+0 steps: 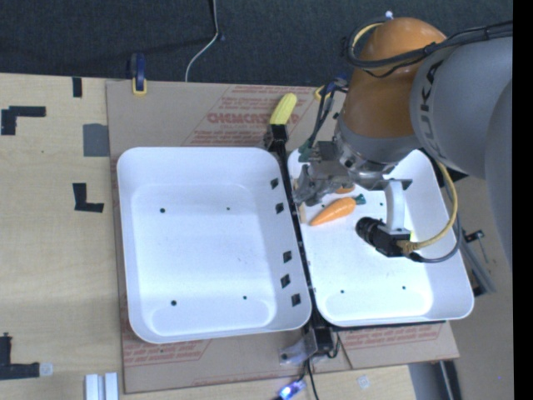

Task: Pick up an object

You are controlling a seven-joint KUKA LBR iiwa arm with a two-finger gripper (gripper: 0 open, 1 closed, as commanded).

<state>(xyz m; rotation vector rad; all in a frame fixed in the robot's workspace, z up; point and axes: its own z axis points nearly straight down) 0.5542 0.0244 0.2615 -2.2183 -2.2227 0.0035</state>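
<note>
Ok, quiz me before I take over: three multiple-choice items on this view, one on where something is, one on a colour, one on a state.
1. Where does the carrot lie?
A. left bin
B. right bin
C. on the cardboard

2. What colour is the clamp handle at the top of the seam between the bins?
A. yellow
B. red
C. green

3. How does the carrot stand to the gripper?
A. lifted clear of the bin
B. lying on the bin floor just below the gripper
C. hanging over the rim

Key: B, it rests in the right bin; A, the handle is yellow; B, it lies flat on the white floor.
</note>
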